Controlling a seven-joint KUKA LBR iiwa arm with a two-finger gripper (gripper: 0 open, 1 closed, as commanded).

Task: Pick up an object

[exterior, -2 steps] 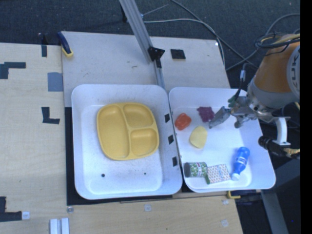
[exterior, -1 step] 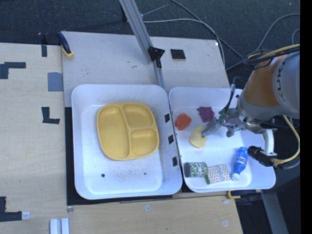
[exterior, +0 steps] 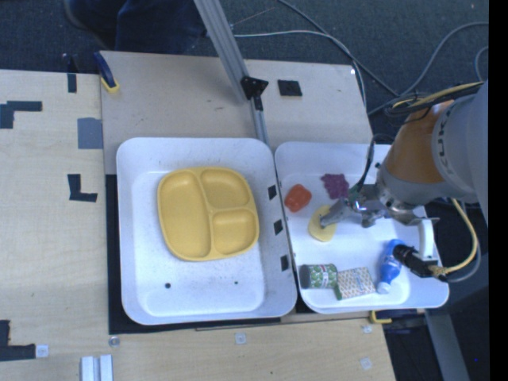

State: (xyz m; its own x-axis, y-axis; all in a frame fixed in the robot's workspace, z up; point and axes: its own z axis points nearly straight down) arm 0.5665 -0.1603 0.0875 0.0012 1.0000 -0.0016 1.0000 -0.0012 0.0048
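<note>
My gripper (exterior: pixel 333 213) reaches in from the right over the right bin (exterior: pixel 349 153), its fingertips at the upper edge of a pale yellow piece (exterior: pixel 321 230). An orange-red object (exterior: pixel 298 198) lies to the gripper's left. A purple bunch (exterior: pixel 335 184) lies just above it. A green and beige packet (exterior: pixel 340 280) rests near the bin's front edge, and a blue and white bottle (exterior: pixel 390 265) lies to the packet's right. Nothing is visibly held between the fingers.
The left bin (exterior: pixel 143 292) holds a yellow divided plate (exterior: pixel 208 212). A slanted metal pole (exterior: pixel 230 46) crosses behind the bins. Yellow and grey cables (exterior: pixel 468 244) hang around the wrist at the right.
</note>
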